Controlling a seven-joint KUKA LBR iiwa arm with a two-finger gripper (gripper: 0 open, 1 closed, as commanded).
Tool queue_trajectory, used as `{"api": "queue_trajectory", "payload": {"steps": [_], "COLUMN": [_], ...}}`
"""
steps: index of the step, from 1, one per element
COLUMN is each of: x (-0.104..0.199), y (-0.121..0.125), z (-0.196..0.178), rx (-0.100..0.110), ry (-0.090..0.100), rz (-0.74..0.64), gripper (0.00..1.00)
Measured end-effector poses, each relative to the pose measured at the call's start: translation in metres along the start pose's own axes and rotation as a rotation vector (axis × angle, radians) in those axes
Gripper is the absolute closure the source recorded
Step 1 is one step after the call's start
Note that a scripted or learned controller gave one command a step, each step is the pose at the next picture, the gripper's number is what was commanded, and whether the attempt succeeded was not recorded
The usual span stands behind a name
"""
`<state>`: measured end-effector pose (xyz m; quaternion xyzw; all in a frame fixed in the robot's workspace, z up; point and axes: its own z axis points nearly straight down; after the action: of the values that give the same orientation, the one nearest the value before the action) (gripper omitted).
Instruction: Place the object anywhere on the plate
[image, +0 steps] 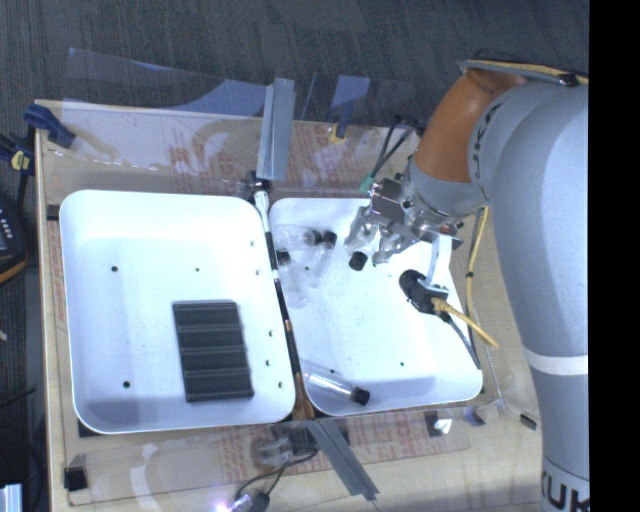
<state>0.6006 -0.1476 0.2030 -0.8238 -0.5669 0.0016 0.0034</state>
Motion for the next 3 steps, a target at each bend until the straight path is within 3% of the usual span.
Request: {"api": "queue_trajectory", "payload": {"steps": [1, 2, 3], "x": [0.060, 0.154, 0.190], "y": [0.028, -0.042, -0.019], "z": [0.029, 0.013, -0.013], "rx": [-0.004, 0.000, -0.004], "ry": [0.000, 0.000, 0.001], "rz": [0.284, 0.180, 0.638], "gripper": [1.00, 1.00, 1.00]}}
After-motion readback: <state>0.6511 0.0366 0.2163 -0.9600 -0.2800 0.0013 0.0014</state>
